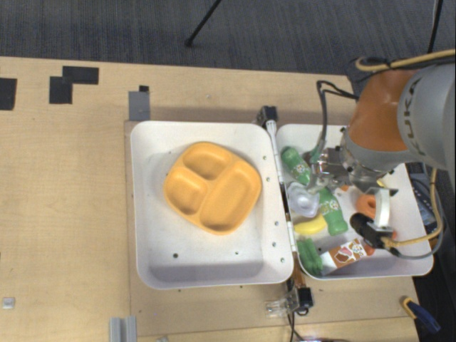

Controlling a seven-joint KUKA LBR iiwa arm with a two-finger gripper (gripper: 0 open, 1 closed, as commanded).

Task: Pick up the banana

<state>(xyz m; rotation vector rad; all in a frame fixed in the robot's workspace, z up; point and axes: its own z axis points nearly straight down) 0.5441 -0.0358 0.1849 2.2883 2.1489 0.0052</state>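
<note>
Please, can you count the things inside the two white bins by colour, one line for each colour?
Yellow-orange: 1, divided plate in left bin
Yellow: 1, banana
Green: 3, bottle, bottle, item
Clear: 1, crumpled plastic
Orange: 1, piece
Red-brown: 1, packet
Total: 8; others may be hidden under the arm.

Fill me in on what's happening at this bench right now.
The grey arm reaches in from the right over the right bin, which is crowded with small items. Its pincer sits low among green bottles. The banana lies lower in that bin, beside another green item, and is not between the pincer's tips. The left bin holds a yellow divided plate.
</note>
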